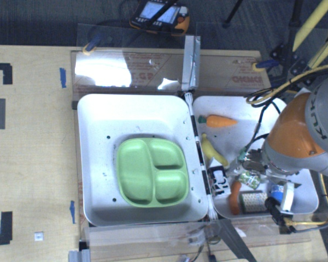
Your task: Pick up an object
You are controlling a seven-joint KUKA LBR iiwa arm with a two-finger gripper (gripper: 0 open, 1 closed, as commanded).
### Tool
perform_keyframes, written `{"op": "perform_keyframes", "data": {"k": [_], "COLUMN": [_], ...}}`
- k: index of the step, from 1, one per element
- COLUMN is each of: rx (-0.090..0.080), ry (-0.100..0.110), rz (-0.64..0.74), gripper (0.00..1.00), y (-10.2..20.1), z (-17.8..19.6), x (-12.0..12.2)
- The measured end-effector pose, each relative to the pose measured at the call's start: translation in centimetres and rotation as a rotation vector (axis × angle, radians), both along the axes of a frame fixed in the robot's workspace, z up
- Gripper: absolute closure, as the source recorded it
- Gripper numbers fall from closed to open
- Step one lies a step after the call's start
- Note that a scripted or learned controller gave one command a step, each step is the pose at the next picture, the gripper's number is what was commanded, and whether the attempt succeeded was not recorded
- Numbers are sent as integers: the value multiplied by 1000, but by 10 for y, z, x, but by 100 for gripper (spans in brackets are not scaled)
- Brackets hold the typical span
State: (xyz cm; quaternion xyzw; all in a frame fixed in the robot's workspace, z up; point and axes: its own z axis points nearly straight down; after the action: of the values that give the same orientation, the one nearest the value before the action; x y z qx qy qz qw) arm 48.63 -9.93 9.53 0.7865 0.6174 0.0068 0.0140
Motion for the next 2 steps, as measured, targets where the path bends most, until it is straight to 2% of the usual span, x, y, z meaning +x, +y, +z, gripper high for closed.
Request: {"op": "perform_keyframes", "data": {"k": [1, 2], "rx": [10, 13], "ry": [14, 22], "rz": [-59, -56], "gripper": [0, 0], "y": [-13, -33], "z": [-5, -9], "x": [-3, 36]}}
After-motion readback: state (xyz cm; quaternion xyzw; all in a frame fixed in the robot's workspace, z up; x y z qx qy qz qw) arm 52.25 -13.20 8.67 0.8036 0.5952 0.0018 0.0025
